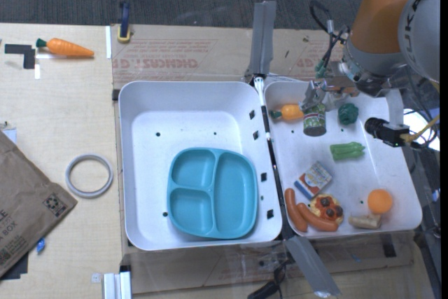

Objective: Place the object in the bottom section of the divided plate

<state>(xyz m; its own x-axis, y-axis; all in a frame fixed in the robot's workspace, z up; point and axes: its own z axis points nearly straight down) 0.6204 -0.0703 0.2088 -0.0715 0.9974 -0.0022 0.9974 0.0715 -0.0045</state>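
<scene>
We see two white bins side by side. The left bin [140,150] holds a blue divided plate [212,192] with three parts, and nothing lies in them. The right bin [399,178] holds toy food. The grey and orange arm [392,10] reaches in at the top right. Its gripper [315,96] sits on a small can [315,122], and we cannot tell if it grips it. Near it lie an orange piece [290,112] and a green pepper [347,150]. Lower down lie hot dogs [304,215], a pizza slice [327,207] and an orange ball [379,201]. Red writing on the cardboard [189,52] is upside down and too faint to read. A toy carrot [66,47] lies far left.
</scene>
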